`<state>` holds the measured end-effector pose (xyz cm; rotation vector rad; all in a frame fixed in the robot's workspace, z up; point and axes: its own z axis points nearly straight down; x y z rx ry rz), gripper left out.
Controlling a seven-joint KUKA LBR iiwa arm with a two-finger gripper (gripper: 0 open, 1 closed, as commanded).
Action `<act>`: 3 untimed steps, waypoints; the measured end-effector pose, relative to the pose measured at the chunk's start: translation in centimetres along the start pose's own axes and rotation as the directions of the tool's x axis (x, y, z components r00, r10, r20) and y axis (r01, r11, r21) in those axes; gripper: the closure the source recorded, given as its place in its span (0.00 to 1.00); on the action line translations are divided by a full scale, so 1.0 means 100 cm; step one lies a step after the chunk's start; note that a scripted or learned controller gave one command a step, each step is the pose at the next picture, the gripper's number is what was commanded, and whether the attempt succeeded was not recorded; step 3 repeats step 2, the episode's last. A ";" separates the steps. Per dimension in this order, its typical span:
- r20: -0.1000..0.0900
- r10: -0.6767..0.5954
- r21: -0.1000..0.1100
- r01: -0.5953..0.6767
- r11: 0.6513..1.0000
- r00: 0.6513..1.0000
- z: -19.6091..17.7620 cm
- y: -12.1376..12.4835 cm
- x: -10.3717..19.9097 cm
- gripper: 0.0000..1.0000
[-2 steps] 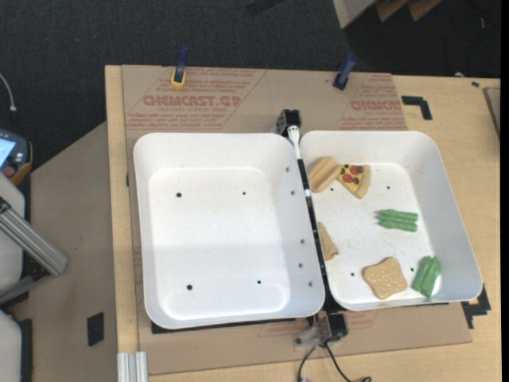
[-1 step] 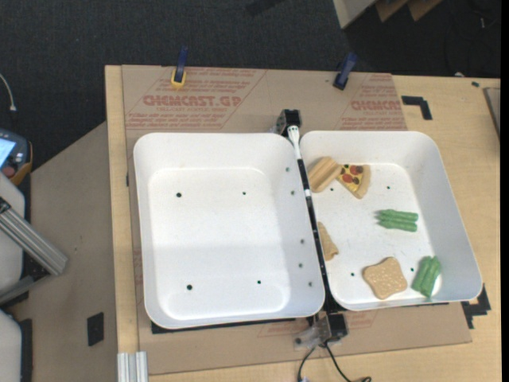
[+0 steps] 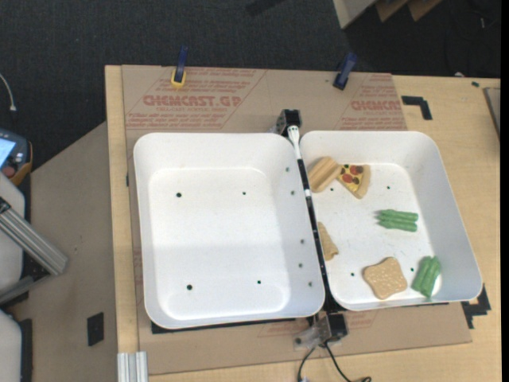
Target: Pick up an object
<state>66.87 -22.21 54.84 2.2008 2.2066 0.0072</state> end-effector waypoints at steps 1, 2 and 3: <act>-0.001 0.000 0.001 0.000 1.000 1.000 0.001 0.000 0.000 0.00; 0.003 -0.001 -0.005 0.001 1.000 1.000 -0.011 0.001 0.001 1.00; 0.003 -0.001 -0.005 0.001 1.000 1.000 -0.011 0.001 0.001 1.00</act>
